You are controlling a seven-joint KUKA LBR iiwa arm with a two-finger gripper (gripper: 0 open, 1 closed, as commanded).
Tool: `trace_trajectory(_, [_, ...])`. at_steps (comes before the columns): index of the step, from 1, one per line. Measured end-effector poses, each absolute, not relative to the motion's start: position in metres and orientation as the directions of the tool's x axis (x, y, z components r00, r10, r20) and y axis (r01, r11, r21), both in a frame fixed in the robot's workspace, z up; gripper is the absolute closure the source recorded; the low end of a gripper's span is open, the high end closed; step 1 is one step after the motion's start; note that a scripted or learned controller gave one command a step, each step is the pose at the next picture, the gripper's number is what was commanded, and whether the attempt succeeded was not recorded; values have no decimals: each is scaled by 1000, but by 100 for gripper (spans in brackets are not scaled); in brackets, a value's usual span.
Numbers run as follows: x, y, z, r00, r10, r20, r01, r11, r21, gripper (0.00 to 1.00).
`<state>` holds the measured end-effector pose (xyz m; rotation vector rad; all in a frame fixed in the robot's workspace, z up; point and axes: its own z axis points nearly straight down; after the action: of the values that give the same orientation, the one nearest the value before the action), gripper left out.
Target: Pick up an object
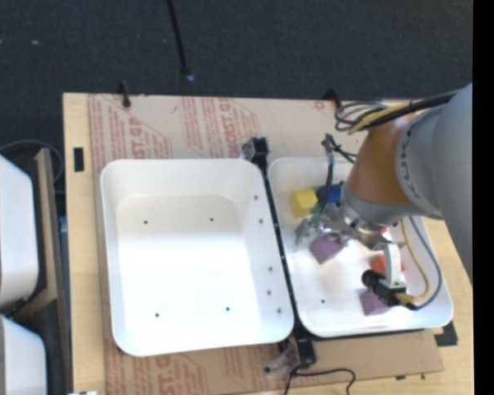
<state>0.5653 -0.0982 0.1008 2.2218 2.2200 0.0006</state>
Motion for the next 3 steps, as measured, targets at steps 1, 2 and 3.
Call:
trace_trajectory(1, [565,-98,101,1,1000,0,1000,-1,1,0])
trace_trajectory(2, [565,-98,101,1,1000,0,1000,-1,1,0])
trace_trajectory(3, [640,-96,101,-1,1000,0,1000,1,3,0])
